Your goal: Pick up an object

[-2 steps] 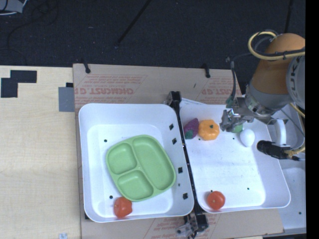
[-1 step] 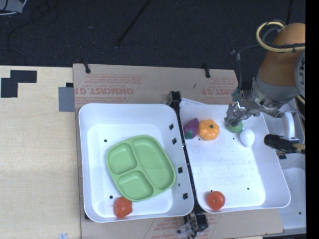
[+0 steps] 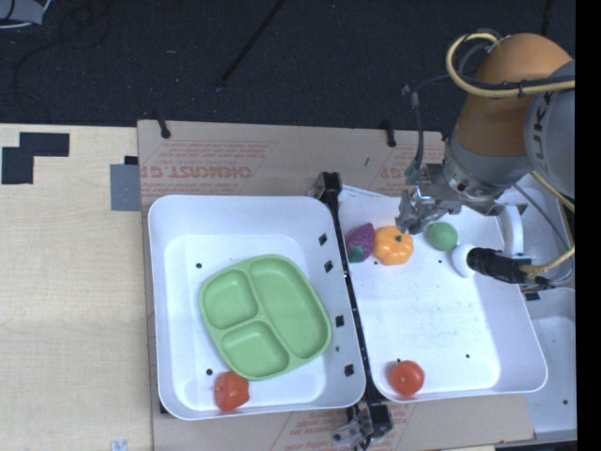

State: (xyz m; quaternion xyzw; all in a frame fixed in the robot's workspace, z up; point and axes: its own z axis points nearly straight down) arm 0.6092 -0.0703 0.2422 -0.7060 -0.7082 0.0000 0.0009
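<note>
In the camera view, the end effector (image 3: pixel 419 210) hangs at the right bin's (image 3: pixel 488 365) far edge, just above an orange pepper (image 3: pixel 393 245), between a purple toy (image 3: pixel 360 241) and a green ball (image 3: pixel 441 235). Crowding could cause a glancing miss or nudge neighbours. I cannot tell its opening, since the wrist hides it.
</note>
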